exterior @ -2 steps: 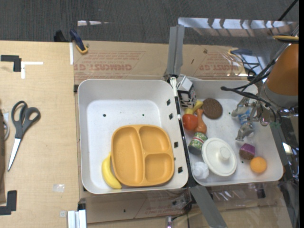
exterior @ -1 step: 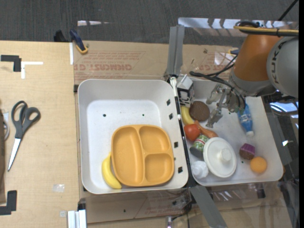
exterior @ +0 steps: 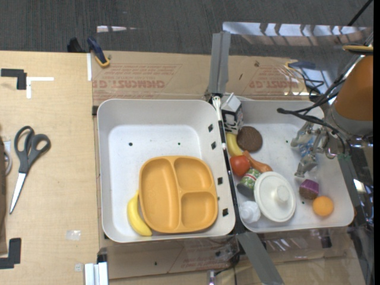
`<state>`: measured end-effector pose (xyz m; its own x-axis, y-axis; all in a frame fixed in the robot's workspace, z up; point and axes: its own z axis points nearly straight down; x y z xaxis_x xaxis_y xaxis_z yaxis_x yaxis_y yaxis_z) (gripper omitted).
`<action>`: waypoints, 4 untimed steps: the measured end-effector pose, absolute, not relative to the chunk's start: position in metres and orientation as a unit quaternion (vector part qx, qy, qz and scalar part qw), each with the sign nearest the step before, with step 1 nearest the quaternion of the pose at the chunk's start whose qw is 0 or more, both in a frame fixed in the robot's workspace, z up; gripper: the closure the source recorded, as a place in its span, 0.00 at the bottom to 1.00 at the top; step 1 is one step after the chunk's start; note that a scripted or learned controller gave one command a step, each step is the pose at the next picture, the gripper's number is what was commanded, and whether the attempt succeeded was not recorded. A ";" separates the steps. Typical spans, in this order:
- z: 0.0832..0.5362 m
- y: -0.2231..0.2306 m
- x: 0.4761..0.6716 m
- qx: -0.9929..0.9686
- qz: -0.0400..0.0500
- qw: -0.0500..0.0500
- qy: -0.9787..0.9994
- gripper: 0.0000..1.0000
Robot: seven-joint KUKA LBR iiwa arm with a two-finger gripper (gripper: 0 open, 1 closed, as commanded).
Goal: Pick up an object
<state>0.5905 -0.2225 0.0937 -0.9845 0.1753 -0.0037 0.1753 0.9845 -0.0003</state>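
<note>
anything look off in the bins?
Mostly tidy. One oddity: a banana in the left bin is wedged under the edge of the yellow divided tray, partly hidden. Right bin items cluster along its left side.

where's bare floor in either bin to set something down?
Left bin: bare back half behind the yellow tray; banana fills the front-left. Right bin: bare patch between cookie and gripper; crowded along the divider around the white lid.

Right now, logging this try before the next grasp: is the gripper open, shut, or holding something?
Gripper: cannot be told from this view; it hangs over the right white bin, with nothing visibly held in it.
</note>
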 end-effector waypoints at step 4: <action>0.242 -0.169 0.629 0.369 0.000 0.003 0.930 1.00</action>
